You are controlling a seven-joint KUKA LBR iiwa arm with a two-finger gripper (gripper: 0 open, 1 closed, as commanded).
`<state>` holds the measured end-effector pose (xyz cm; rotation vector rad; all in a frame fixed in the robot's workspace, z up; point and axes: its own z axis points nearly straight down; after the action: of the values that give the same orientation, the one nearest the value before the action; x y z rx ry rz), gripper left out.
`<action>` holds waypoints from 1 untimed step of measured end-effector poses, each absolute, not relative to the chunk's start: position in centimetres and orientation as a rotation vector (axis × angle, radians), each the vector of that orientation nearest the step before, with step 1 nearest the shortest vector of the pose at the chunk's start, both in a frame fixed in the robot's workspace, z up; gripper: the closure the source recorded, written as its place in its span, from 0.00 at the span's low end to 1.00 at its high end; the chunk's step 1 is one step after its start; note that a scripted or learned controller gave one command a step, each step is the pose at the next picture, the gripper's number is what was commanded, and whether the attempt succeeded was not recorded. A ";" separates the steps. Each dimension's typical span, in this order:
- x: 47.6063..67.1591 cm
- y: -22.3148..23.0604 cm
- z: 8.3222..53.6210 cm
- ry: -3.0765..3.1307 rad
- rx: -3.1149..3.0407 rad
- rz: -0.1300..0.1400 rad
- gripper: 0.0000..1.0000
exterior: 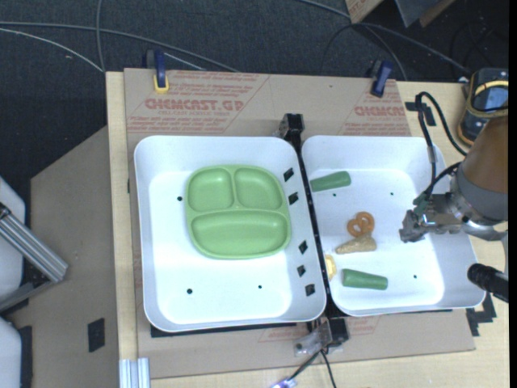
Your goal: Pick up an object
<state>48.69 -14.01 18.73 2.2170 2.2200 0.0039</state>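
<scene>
My fingers (410, 229): state cannot tell, nothing seen gripped | low in right bin (420, 293), beside pretzel (361, 224) | pick pending.

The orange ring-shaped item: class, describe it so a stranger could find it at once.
Look in the right-hand white bin, near its middle. The orange ring lies just above a tan piece, between two green sticks. It alone is orange with a hole through it.

One fixed camera looks down at a slant from above on the tabletop (242, 95), far enough to take in both white bins (161, 241) and surrounding floor.
</scene>
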 end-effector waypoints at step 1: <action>48.2 -14.2 24.9 2.218 2.216 0.006 1.00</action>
<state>48.21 -14.19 24.93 2.2157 2.2184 0.0058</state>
